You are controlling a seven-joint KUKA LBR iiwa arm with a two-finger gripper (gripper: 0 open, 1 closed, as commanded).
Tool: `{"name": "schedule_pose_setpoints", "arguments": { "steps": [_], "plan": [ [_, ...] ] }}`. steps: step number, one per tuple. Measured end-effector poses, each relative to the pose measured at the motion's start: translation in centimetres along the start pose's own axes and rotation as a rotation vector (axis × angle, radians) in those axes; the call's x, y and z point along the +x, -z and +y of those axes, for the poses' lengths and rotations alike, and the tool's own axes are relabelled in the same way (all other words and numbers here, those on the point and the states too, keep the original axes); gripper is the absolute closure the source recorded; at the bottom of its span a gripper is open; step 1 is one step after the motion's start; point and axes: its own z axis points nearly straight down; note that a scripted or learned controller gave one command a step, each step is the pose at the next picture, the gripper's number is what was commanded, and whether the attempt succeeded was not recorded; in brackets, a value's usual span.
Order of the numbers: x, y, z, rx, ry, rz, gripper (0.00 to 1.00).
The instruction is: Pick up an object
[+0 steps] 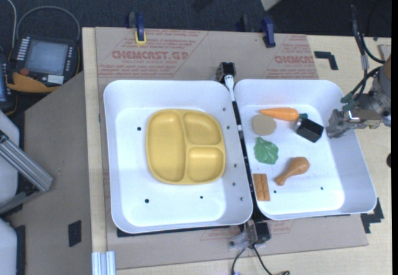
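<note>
The left bin [124, 143] holds a yellow divided plate [185, 146]. In the right bin [348, 168] lie a toy drumstick [292, 170], carrot [280, 114], lettuce leaf [266, 150], black block [309, 128], tan disc [263, 124] and wafer [261, 186]. The drumstick looks light, rigid and slick; its narrow handle seems the best place to pinch. The gripper [339, 123] sits at the right rim; whether it is clenched or released cannot be told.

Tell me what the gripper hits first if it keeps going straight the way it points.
The gripper seems to point left into the right bin. The black block looks first in line, though height is hard to judge here.
</note>
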Motion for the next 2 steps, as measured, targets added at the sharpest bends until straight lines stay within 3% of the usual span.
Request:
{"name": "schedule_pose_setpoints", "arguments": {
  "steps": [2],
  "plan": [
    [9.4,-2.9,3.7,0.009,0.004,0.004,1.0]
  ]
}}
